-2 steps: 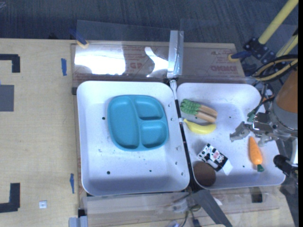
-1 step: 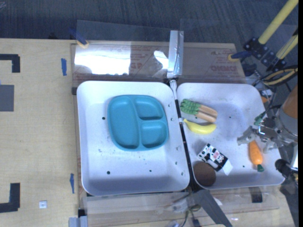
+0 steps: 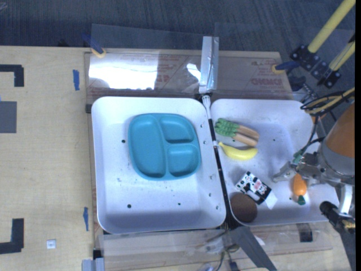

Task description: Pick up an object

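You can make out red lettering on the cardboard [image 3: 256, 75] behind the bins, too faint to read; the gripper [image 3: 298, 176] sits low in the right bin [image 3: 271, 117], its fingers pinching the small orange carrot [image 3: 299, 188].

A divided plate [image 3: 164, 145] lies in the left bin [image 3: 107, 168]; a banana [image 3: 239, 151] in the right bin [image 3: 271, 114].
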Controlling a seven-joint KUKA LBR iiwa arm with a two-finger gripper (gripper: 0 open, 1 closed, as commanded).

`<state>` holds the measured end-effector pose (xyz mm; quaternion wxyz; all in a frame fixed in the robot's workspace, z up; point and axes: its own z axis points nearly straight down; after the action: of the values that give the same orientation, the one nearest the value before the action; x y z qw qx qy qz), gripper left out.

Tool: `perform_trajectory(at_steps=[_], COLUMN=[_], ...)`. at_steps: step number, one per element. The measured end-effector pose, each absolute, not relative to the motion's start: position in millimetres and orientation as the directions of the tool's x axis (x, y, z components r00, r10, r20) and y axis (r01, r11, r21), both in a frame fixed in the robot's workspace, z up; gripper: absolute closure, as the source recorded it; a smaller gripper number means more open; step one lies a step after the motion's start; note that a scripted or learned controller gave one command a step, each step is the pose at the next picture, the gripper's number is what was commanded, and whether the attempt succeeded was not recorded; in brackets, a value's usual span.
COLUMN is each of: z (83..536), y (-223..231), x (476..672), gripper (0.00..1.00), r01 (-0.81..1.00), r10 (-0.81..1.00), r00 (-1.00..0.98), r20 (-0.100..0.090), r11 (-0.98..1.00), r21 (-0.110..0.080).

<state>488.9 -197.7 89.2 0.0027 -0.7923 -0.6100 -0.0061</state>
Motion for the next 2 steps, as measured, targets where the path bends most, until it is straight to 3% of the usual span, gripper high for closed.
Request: perform_trajectory(at_steps=[1,2], z=[153,147], y=[-170,-184], x=[481.7,522.0], gripper=[0.0,0.0], r01=[0.971,0.962], r10=[0.971,0.962], r00=[0.24,0.273], r20=[0.001,0.0], r11=[-0.24,-0.273], r21=[0.006,-0.001])
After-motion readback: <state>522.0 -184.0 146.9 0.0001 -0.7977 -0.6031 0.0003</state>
